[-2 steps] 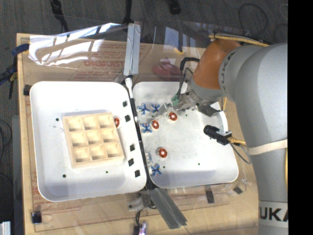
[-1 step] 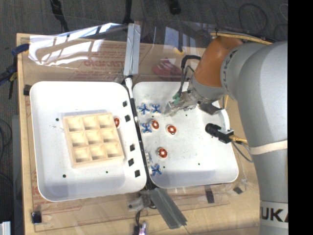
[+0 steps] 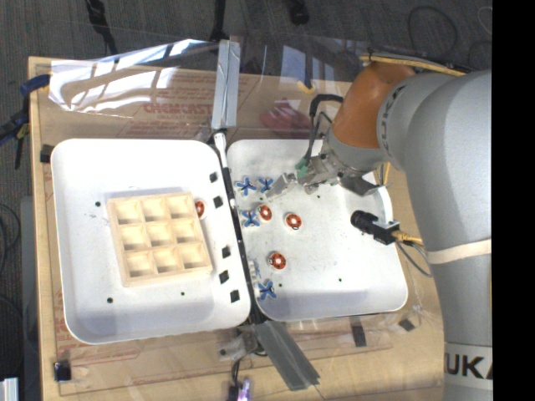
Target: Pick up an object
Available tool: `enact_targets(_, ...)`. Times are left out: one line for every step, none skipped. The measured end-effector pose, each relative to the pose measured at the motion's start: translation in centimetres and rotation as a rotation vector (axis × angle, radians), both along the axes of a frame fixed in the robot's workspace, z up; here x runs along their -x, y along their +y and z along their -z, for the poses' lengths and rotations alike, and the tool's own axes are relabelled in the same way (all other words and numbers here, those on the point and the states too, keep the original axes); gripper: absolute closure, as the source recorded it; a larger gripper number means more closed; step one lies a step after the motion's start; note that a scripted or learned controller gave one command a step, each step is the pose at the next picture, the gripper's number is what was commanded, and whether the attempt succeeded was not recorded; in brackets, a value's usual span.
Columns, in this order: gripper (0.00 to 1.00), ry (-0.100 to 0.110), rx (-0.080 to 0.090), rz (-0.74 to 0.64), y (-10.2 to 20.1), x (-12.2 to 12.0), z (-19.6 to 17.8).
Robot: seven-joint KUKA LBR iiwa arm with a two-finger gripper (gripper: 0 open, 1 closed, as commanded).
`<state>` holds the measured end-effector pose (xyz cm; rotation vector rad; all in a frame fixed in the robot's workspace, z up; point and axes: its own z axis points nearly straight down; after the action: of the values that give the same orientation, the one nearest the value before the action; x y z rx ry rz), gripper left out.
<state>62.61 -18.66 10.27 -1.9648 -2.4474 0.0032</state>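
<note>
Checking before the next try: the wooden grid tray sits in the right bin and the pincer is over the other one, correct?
Not quite: camera view shows the wooden grid tray in the left bin; the pincer is over the other one, the right bin.

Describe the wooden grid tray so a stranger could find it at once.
Start at the left white bin. Near its middle lies the wooden grid tray, pale, square, slightly rotated. Its nine open compartments set it apart from the small orange disc at its right edge.

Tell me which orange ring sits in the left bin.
The orange ring beside the wooden tray's right edge; the other three lie in the right bin.
</note>
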Motion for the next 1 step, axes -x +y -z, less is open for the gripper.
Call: enact_targets(0.0, 0.0, -0.001, -0.139, 0.87, 5.74, 1.14)
